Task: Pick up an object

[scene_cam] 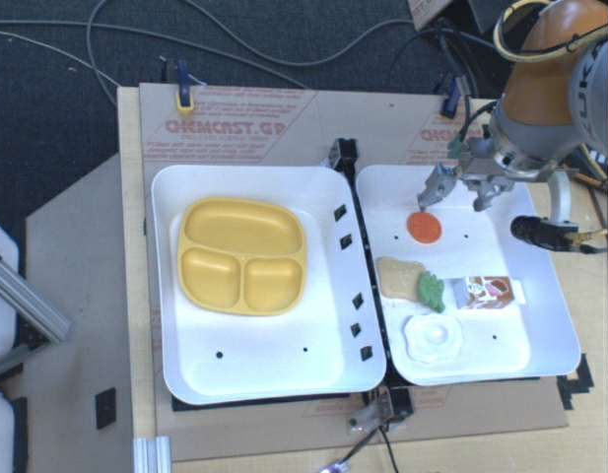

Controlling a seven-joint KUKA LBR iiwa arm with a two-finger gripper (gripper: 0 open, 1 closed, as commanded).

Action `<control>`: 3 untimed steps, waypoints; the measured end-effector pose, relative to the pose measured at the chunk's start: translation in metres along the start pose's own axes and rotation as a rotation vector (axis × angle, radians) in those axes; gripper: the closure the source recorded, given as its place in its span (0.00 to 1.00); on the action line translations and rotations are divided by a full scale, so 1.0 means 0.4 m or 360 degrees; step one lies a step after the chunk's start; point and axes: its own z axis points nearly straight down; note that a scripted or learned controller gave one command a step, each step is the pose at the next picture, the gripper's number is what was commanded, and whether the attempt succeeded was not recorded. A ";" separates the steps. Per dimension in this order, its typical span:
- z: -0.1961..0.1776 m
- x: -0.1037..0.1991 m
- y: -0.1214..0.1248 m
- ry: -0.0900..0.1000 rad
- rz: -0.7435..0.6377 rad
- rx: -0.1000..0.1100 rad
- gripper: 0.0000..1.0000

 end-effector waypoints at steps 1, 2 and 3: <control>-0.022 0.001 0.007 -0.0003 -0.0004 -0.0024 0.00; 0.134 -0.004 0.015 -0.0001 -0.0003 -0.0015 0.00; 0.284 0.005 -0.004 -0.0001 -0.0003 -0.0014 0.00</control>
